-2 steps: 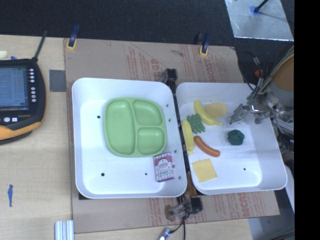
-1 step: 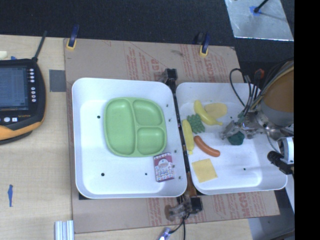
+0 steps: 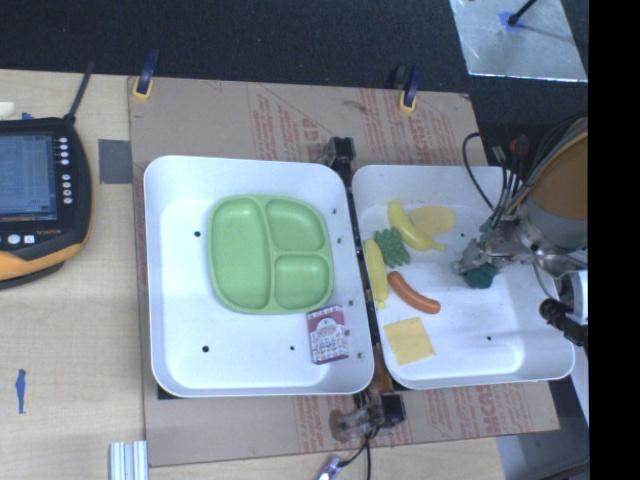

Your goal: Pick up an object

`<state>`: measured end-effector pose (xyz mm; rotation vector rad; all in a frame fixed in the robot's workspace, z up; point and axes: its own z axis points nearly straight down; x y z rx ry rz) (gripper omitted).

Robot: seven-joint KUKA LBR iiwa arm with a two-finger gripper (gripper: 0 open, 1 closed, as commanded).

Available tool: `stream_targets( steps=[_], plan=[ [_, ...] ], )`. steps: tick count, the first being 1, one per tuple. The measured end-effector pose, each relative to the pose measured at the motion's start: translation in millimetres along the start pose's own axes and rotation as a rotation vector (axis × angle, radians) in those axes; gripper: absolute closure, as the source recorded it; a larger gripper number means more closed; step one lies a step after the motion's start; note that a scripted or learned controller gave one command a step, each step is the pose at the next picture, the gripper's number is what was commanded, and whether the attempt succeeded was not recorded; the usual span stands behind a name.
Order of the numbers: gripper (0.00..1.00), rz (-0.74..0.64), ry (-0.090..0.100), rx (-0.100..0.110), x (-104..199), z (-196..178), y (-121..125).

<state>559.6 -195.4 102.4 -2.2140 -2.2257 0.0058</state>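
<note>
My gripper (image 3: pixel 482 261) is low in the right bin (image 3: pixel 520 353), near its right side, with the arm coming in from the right edge. A small dark green object (image 3: pixel 481 278) lies right under its tip; whether it is gripped is hidden. To the gripper's left lie a yellow banana (image 3: pixel 407 226), a pale yellow slice (image 3: pixel 435 216), a green broccoli piece (image 3: pixel 391 248), a yellow corn-like piece (image 3: pixel 375 271), a red-orange sausage (image 3: pixel 413 292) and a yellow cheese square (image 3: pixel 409 340).
The left bin (image 3: pixel 175 298) holds a green divided plate (image 3: pixel 270 254) and a small red-and-white packet (image 3: pixel 327 335) near its front right corner. A control pendant (image 3: pixel 35 198) rests on the bench at far left. Cables (image 3: pixel 505 183) hang behind the gripper.
</note>
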Motion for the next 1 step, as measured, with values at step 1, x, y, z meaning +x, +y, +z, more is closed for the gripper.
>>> stream_targets(
  steps=[1],
  plan=[
    [1.0, 0.0, 0.003, -0.003, 80.4, -38.3, 85.2]
  ],
)
